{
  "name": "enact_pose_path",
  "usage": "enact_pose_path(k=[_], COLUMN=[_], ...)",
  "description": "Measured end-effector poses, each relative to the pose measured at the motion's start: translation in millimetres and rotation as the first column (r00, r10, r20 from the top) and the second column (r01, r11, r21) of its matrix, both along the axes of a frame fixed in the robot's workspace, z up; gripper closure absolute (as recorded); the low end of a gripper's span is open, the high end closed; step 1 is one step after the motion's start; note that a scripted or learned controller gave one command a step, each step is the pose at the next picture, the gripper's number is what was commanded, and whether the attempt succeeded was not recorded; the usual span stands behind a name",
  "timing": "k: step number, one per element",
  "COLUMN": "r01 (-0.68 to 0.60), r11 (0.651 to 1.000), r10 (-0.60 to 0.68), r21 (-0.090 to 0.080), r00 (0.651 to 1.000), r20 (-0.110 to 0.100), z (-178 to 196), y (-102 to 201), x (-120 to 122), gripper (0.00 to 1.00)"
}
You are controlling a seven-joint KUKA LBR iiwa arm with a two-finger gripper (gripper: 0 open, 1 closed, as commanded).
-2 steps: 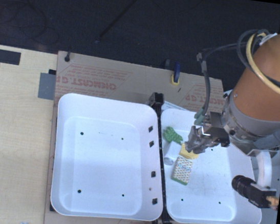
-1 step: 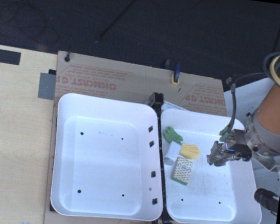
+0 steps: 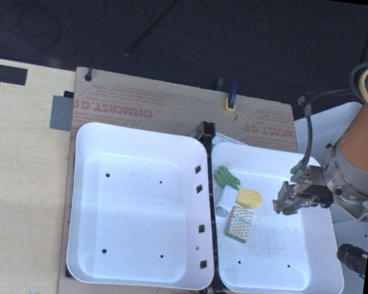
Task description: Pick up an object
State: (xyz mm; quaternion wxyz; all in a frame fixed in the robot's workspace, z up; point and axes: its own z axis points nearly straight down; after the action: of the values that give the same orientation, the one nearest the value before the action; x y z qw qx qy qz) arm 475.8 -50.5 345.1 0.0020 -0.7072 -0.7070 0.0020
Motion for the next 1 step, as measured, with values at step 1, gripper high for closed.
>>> enact_pose_path(k=[1], r01=[-0.001], r11=[1.0], r10=[0.001], r21=[0.0], r00=[1.0], r20=[-0.003], z=[9.1], y=[-0.4], x=[0.1], gripper=[1.0])
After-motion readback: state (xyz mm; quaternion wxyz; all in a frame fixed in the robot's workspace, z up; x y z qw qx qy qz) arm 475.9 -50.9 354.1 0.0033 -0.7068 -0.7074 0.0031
